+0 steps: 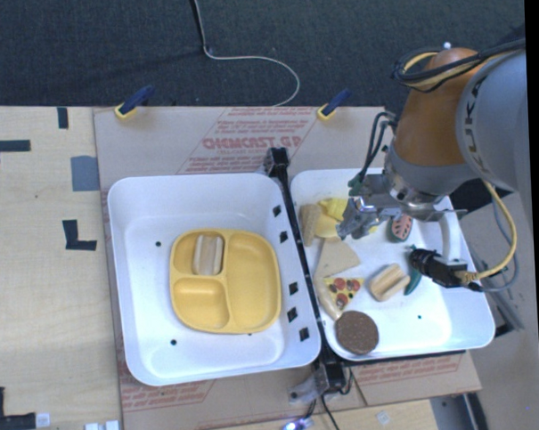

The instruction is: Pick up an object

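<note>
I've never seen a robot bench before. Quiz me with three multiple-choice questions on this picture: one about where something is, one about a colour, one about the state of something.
1. Where is the yellow tray?
A. left bin
B. right bin
C. on the bench outside the bins

2. What colour is the round cookie?
A. white
B. dark brown
C. blue

3. What is the tan block doing?
A. lying in a tray compartment
B. hanging in mid-air
C. lying on the floor

Answers:
1 A: the yellow tray sits in the left bin.
2 B: the round cookie in the right bin is dark brown.
3 A: the tan block lies in the tray's upper-left compartment.
</note>
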`<action>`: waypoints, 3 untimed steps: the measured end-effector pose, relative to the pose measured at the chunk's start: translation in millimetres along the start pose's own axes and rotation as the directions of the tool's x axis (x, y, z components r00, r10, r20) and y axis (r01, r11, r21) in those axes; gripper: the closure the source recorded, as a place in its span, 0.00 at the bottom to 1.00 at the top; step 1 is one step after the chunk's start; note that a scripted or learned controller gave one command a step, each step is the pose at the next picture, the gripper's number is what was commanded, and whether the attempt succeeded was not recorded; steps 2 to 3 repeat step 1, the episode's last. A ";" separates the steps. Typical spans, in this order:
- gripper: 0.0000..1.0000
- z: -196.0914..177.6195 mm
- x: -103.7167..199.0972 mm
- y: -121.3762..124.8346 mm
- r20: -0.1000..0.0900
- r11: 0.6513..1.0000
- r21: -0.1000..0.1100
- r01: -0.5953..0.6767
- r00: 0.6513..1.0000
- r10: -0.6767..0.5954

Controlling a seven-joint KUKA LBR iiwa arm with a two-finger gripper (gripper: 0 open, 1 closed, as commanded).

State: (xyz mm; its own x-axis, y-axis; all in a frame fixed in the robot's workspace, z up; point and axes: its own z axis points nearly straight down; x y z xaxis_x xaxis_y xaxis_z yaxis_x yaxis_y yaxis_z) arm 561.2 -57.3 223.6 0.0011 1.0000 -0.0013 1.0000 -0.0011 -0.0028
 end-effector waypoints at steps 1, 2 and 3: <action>1.00 -7.6 4.4 0.7 -0.001 1.000 -0.002 0.003 1.000 -0.003; 1.00 -7.6 4.4 0.7 -0.001 1.000 -0.002 0.003 1.000 -0.003; 1.00 -7.6 4.4 0.7 -0.001 1.000 -0.002 0.003 1.000 -0.003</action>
